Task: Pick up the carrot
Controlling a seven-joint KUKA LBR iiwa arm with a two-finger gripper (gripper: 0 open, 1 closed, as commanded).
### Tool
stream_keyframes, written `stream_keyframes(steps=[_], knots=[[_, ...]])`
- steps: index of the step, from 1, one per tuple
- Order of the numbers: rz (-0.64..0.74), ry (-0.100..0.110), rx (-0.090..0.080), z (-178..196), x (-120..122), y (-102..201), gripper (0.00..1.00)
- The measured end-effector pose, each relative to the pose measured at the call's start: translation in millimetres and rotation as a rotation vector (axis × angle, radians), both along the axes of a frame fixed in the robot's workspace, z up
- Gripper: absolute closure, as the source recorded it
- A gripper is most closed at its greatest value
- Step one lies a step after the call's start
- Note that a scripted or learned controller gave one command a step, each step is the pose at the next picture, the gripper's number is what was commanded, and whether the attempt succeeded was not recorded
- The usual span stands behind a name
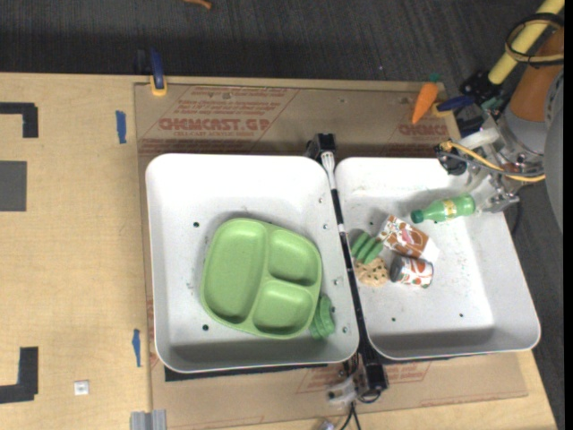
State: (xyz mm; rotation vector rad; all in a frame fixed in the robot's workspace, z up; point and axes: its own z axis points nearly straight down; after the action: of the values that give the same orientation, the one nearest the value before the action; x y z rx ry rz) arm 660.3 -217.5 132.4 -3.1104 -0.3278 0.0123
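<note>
You see the arm (pixel 537 88) only in part, because the right edge of the picture cuts it off. Its gripper (pixel 497 195) sits in a tangle of cables at the right bin's (pixel 501 330) far right corner, so you cannot tell its state. In this bin, near the dividing edge, the small packets (pixel 403 253) overlap and their labels are too small to read

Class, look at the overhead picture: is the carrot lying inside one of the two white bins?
No. The carrot lies on the cardboard sheet behind the right bin, outside both bins.
</note>
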Motion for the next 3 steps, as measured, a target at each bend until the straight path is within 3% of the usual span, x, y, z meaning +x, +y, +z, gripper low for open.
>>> stream_keyframes(steps=[1,2,3], knots=[[0.002,0.0,0.0,10.1,0.5,0.4,1.0],[0.324,-0.008,-0.008,59.1,-40.3,52.3,1.0],[0.323,-0.009,-0.008,69.0,-39.9,52.4,1.0]])
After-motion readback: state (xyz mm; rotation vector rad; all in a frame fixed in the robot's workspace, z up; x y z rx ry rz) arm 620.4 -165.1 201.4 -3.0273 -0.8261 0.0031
